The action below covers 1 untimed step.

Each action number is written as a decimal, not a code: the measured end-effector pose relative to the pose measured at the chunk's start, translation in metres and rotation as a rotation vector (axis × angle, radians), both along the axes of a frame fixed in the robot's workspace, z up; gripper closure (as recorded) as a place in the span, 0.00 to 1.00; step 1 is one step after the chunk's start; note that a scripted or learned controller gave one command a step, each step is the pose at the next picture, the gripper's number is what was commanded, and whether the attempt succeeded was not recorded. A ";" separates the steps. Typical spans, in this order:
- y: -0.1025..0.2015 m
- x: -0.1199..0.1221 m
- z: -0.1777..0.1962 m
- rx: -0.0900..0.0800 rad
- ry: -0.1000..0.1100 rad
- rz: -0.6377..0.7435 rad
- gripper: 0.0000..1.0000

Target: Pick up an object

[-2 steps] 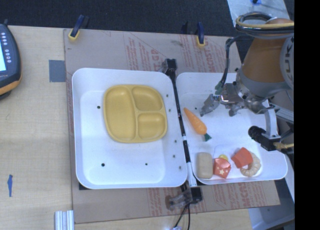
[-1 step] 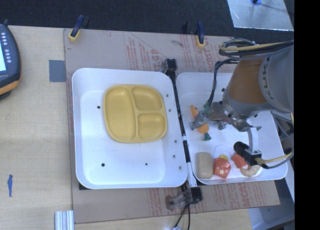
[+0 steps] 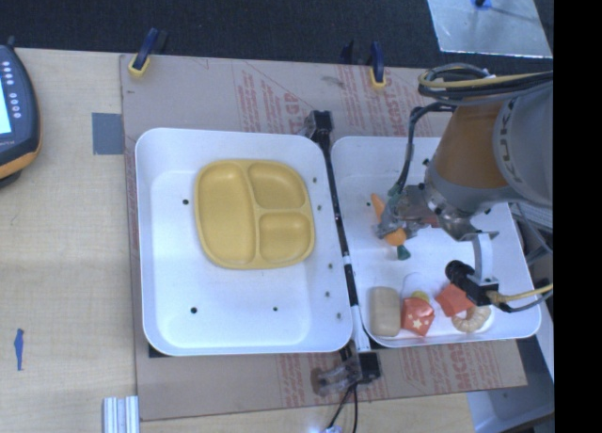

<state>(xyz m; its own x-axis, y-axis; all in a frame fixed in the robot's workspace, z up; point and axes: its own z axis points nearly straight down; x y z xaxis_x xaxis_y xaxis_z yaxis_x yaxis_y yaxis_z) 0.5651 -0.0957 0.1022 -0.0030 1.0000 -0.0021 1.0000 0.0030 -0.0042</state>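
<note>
The small orange-and-green object (image 3: 393, 233) lies in the right bin (image 3: 362, 168), toward its left-middle, directly under the gripper (image 3: 403, 221). Whether anything is grasped cannot be told. Centre yourself over this piece before lifting, and stay clear of the beige block (image 3: 384, 311) and red star block (image 3: 418, 316) near the front edge.

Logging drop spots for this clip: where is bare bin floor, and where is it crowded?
Bare floor: left bin below and left of the yellow divided plate. Crowded: right bin's near edge, with beige block, red pieces, and gripper over the middle.
</note>
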 end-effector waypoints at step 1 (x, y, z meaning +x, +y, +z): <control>0.051 -0.069 0.094 0.005 -0.001 0.005 1.00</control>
